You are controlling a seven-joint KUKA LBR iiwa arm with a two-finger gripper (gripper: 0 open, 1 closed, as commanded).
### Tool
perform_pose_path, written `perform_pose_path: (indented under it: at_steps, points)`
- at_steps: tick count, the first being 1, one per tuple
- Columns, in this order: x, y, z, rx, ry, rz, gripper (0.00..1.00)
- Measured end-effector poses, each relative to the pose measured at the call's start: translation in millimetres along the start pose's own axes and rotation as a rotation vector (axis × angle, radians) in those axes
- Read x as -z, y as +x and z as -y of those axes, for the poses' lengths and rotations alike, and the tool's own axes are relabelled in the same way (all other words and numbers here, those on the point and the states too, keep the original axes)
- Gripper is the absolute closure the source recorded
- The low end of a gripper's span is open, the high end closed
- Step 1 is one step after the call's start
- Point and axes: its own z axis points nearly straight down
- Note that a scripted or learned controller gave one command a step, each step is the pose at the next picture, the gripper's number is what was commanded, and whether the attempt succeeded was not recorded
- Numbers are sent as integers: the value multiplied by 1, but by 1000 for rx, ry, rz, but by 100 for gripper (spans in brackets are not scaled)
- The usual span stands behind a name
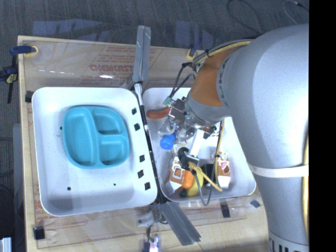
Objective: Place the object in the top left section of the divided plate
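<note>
While the plate point(95, 137) waits in the left bin point(47, 188), the arm point(262, 88) is down over the right bin point(239, 185). The gripper point(178, 124) sits low near the top of that bin, among the toys. I cannot tell if it is wide or closed, because the wrist hides it. I also cannot see anything held in it.

Right by the gripper are a brown thing point(156, 113) and a small blue thing point(167, 141). Lower down lies a pile point(197, 177) with orange, yellow and white bits. Which one the arm wants to pick, I cannot say for sure. My guess is one of the two small things next to it. So the thing to move is most likely not picked up yet, and the plate has nothing in it.

To do this step well, the arm should go straight down on just one toy. It should not push the others. It should get a good hold and then lift slowly, so the toy does not slip out.

After that it must cross the wall between the bins. The plate has one big part and two small parts. The toy should go down softly in the top left part, not on a ridge.
</note>
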Motion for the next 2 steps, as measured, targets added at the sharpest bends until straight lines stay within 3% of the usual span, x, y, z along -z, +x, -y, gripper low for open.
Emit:
perform_pose_path:
  at_steps: [1,2]
  points:
    - [40,83,-28,-4,-7,0,100]
    - [39,139,-2,219,-5,2,100]
